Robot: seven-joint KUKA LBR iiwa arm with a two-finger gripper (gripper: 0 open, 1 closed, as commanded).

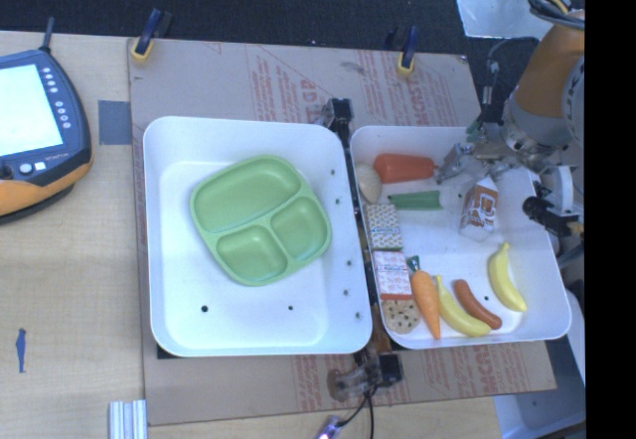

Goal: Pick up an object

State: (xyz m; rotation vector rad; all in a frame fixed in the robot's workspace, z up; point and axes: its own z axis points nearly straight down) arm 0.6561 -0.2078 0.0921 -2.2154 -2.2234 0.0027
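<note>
- Overhead, two shallow white bins sit side by side on a cardboard sheet: the left bin (164,228) and the right bin (547,328).
- Left bin: a pale green divided plate (260,219) with three compartments lies near the middle, turned at an angle to the bin walls.
- Right bin, far end: an orange-red toy pepper (403,167) lies beside a cream, rounded piece (369,185); just below them is a green stick-shaped vegetable (414,199).
- Right bin, left wall: three small snack packets form a column, a checked packet (384,225), a red-and-white packet (393,275) and a cracker-patterned packet (399,314).
- Right bin, near end: a carrot (426,303), a long yellow banana (461,313) and a red sausage (476,302) lie close together, the sausage resting against the banana; a second, shorter banana (506,278) lies apart to the right.
- Right bin, right-centre: a small white-and-brown carton (481,209) stands tilted, just below the gripper.
- Gripper (480,155): reaching in from the right over the far end of the right bin, between the pepper and the carton; whether its fingers are parted or closed cannot be told, and no object is seen between them.
- Arm (552,70): grey with an orange band, at the right edge.
- Surroundings: a handheld control pendant (35,129) with a lit screen rests on the bench at far left; clamps (147,38) hold the cardboard's far edge.
</note>
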